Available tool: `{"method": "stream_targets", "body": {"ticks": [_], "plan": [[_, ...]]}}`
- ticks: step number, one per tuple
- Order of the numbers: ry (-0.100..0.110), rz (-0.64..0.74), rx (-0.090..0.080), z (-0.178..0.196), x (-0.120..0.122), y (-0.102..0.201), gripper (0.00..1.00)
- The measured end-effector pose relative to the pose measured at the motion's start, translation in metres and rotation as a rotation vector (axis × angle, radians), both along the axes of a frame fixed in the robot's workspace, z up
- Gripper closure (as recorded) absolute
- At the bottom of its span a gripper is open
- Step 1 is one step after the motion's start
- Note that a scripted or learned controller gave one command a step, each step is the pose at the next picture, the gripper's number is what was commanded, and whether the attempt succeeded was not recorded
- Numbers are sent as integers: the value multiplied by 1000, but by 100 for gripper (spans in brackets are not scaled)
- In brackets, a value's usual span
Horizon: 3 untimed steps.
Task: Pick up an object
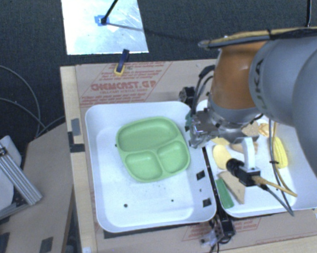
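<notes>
pincer (198,132) hanging just right of the green plate (152,149); apart or together, cannot tell. further right of the plate, below the pincer: yellow piece (221,155), green stick (224,193), wooden wedge (237,191).

Robotics lab: industrial arm (287,84) at 3 o'clock, white bins (108,210) on cardboard (127,84), aluminium framing (8,169) at 9 o'clock, loose cables (35,101) across dark carpet (18,31).

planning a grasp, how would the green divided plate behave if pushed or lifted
The green divided plate looks like moulded plastic, so probably stiff and light. Lying flat in its white bin, it would likely slide, not tip. Its smooth rim may slip.
</notes>
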<state>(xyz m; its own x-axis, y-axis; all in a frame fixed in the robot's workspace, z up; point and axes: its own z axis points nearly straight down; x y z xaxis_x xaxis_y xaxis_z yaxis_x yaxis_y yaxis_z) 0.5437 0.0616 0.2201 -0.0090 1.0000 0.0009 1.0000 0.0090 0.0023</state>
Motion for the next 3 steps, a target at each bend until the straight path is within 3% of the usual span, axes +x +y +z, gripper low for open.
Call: {"method": "stream_targets", "body": {"ticks": [1, 2, 3], "plan": [[0, 0, -1, 0, 0, 0, 0], [5, -10, -1, -38, -23, -21, 0], [-15, 4, 6, 138, -46, 48, 0]]}}
